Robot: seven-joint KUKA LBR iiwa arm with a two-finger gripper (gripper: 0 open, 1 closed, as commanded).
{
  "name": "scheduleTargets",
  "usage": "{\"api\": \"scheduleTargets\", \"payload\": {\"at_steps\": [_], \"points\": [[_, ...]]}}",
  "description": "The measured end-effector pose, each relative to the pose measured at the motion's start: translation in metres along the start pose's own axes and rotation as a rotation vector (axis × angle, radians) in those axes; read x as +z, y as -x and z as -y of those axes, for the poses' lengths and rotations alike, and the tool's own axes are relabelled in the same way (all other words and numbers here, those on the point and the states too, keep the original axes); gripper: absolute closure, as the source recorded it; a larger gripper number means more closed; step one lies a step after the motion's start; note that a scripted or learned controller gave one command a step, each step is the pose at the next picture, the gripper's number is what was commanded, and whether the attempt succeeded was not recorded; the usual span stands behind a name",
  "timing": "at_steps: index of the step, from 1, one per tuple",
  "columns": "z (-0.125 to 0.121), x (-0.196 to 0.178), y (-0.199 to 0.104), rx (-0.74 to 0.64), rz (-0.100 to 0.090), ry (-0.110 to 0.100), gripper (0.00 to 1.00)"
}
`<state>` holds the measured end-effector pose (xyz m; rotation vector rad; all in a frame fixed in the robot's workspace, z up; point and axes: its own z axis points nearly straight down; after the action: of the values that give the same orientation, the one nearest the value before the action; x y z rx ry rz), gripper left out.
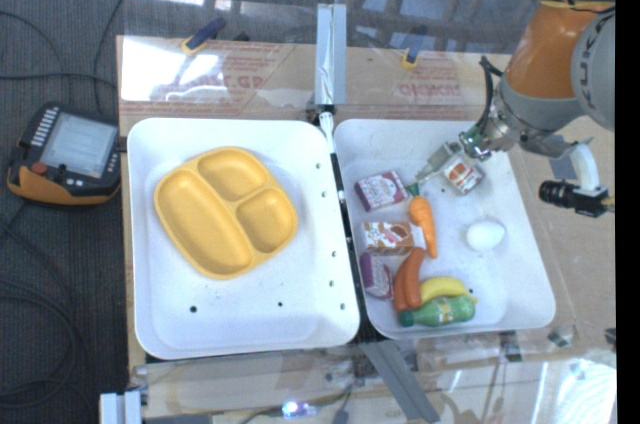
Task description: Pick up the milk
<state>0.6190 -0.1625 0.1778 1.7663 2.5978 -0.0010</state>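
Observation:
Three small cartons lie in the right bin [530, 242]. A maroon-and-white carton [380, 189] is near the bin's left wall, and an orange-and-white carton [388, 235] is just below it. A red-and-white pack [463, 176] lies at the upper middle. The labels are too small to tell which one is the milk. My gripper [455, 157] hangs low over the bin's upper part, right at the red-and-white pack and touching or nearly touching it. The grey arm with its orange band [555, 52] comes in from the upper right.
Also in the right bin are a carrot [424, 222], a white egg [485, 235], a sausage [408, 279], a banana [445, 288], a green bottle [440, 312] and a purple pack [375, 277]. The left bin [160, 312] holds a yellow divided plate [225, 210]. A pendant [65, 155] lies far left.

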Motion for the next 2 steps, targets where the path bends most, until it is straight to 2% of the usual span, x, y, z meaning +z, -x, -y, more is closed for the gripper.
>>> {"api": "scheduleTargets", "payload": {"at_steps": [1,2], "points": [[-0.003,0.074,0.038,-0.049,0.001,0.002,0.00],[0.078,0.088,0.017,-0.146,0.008,0.008,0.00]]}}
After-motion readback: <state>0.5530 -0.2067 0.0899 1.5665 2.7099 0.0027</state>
